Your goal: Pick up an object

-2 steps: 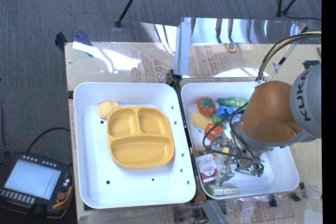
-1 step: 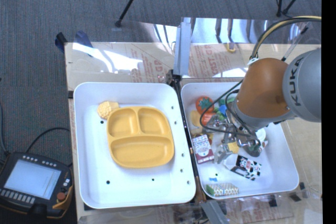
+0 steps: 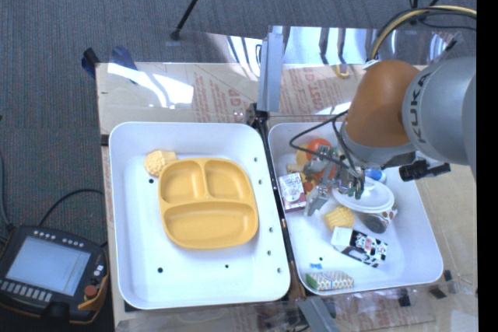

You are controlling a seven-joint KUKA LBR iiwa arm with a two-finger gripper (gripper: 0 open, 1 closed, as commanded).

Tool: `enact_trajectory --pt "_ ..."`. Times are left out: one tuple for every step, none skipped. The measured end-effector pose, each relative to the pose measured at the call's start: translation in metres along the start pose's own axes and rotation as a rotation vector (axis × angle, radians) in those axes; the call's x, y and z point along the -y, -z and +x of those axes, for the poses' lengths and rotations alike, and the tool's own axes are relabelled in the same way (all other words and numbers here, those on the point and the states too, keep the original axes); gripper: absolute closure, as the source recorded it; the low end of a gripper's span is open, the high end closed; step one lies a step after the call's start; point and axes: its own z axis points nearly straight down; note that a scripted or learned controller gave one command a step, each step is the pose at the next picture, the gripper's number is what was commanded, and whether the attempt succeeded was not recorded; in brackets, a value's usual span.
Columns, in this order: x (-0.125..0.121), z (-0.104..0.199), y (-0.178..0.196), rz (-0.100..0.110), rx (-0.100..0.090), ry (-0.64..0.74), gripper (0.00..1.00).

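My gripper (image 3: 317, 198) hangs low over the middle of the right bin (image 3: 426, 249), under the orange wrist band. Clutter surrounds it. A small printed carton (image 3: 292, 190) lies just to its left, and a red-orange item (image 3: 317, 148) is behind it. A yellow cracker-like piece (image 3: 339, 217) sits just in front, with a white bowl (image 3: 373, 198) to its right. The wrist hides part of the bowl and of the pile beneath. I see nothing clearly held.
A black-and-white patterned box (image 3: 362, 246) and a striped packet (image 3: 333, 280) lie near the right bin's front. The left bin (image 3: 132, 260) holds a yellow divided plate (image 3: 208, 202) and a yellow waffle piece (image 3: 159, 162). A pendant (image 3: 50, 268) lies off the bench, at the lower left.
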Motion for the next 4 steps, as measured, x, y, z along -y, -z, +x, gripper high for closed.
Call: enact_trajectory --pt "0.002 0.018 0.001 -0.001 0.001 -0.211 0.0" --pt "0.059 0.075 0.001 0.001 -0.002 -0.224 0.0" --pt "0.014 0.019 0.001 -0.001 0.002 -0.154 0.0" --pt "0.012 0.052 0.001 0.001 0.0 -0.237 0.0"
